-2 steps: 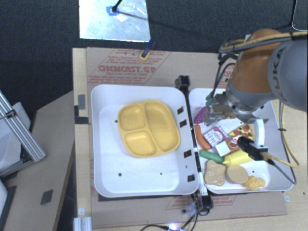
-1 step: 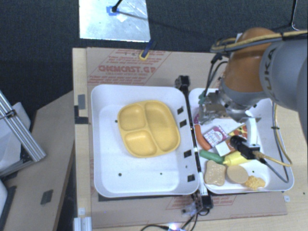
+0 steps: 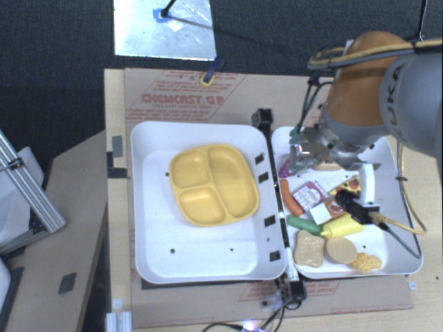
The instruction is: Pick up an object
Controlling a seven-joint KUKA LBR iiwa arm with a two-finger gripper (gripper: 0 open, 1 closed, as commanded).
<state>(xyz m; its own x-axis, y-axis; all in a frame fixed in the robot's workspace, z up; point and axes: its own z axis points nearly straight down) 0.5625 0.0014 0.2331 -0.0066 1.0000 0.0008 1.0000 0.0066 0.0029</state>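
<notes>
My gripper [image 3: 299,156] hangs over the upper left part of the right bin [image 3: 400,185], pointing down, with the grey arm and its orange band behind it. Just below it lie an orange-red sausage [image 3: 290,196] and a pink packet [image 3: 311,193]. Further toward the front of that bin are a green piece [image 3: 302,222], a yellow piece [image 3: 340,226], a slice of bread [image 3: 309,249], a round biscuit [image 3: 340,250] and a small yellow nugget [image 3: 367,261]. I see nothing held in the gripper.
The left bin [image 3: 149,206] holds a yellow three-compartment plate [image 3: 213,184]. A black divider with clips [image 3: 272,185] runs between the two bins. A white curved piece [image 3: 367,183] and a white card [image 3: 320,214] also lie in the right bin.
</notes>
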